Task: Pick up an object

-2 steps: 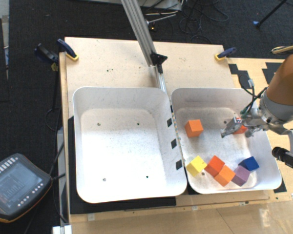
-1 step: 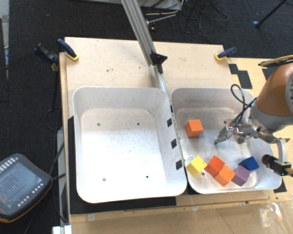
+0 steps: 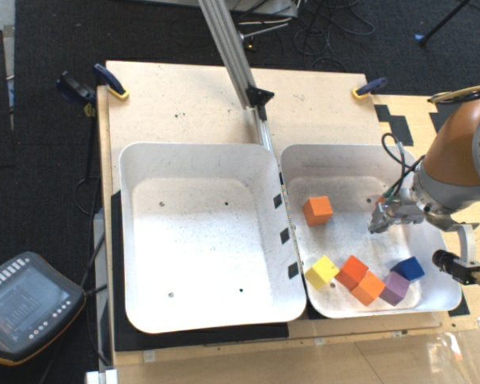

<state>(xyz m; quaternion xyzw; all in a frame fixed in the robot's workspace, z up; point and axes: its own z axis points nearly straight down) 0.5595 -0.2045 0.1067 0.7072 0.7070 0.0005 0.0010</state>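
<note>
Two shallow white bins are seen side by side on the bench: the left bin (image 3: pixel 196 238) and the right bin (image 3: pixel 348 174). Six blocks are held in the right bin. An orange cube (image 3: pixel 318 210) is set alone near the bin's middle, while the rest are gathered along the near wall: a yellow block (image 3: pixel 322 271), a red-orange block (image 3: pixel 353 270) touching an orange block (image 3: pixel 369 287), a purple block (image 3: pixel 395 288) and a blue block (image 3: pixel 408 268). The gripper (image 3: pixel 380 218) is positioned above the right bin's floor, right of the orange cube and apart from it. Nothing is seen between its fingers; whether they are spread or pressed together cannot be told.
</note>
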